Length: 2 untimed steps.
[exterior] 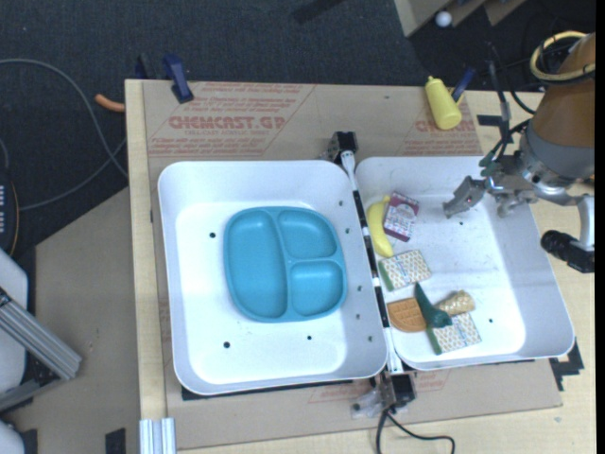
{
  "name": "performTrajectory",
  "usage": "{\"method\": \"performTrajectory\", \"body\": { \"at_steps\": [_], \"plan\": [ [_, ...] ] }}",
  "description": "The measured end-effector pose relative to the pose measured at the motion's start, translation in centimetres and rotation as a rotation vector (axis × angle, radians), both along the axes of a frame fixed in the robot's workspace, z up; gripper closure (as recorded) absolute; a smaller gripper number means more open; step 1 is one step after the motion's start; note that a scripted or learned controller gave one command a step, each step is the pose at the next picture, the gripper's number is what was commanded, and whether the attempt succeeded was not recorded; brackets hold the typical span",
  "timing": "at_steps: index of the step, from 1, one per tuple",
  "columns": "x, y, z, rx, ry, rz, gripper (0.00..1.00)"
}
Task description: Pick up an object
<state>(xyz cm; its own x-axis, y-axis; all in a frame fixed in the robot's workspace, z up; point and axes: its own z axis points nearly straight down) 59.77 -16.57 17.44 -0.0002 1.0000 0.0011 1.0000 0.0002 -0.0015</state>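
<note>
**Hand above the right bin, nothing gripped**

Camera view: Two white bins are seen side by side on the surface (236, 126). The left bin (189, 206) carries a blue divided plate (284, 262). In the right bin (529, 291), along its left side, a yellow banana (377, 230) is seen touching a small maroon packet (401, 218); below them lie a checkered packet (405, 270), a round tan piece (406, 316), a green tool (432, 317), a small tan lump (458, 303) and a second checkered packet (463, 332). The hand (487, 197) is placed over the bin's upper right part, well apart from these things. Its fingers (461, 200) are spread apart, and nothing is held between them.
</note>
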Motion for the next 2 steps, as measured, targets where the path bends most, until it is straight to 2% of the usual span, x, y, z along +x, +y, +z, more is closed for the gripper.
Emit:
{"method": "performTrajectory", "body": {
  "at_steps": [1,2],
  "plan": [
    [-9.5,3.9,-1.1,0.000,0.000,-0.001,0.00],
    [-11.4,6.3,-8.6,-0.004,-0.015,-0.002,0.00]
  ]
}}
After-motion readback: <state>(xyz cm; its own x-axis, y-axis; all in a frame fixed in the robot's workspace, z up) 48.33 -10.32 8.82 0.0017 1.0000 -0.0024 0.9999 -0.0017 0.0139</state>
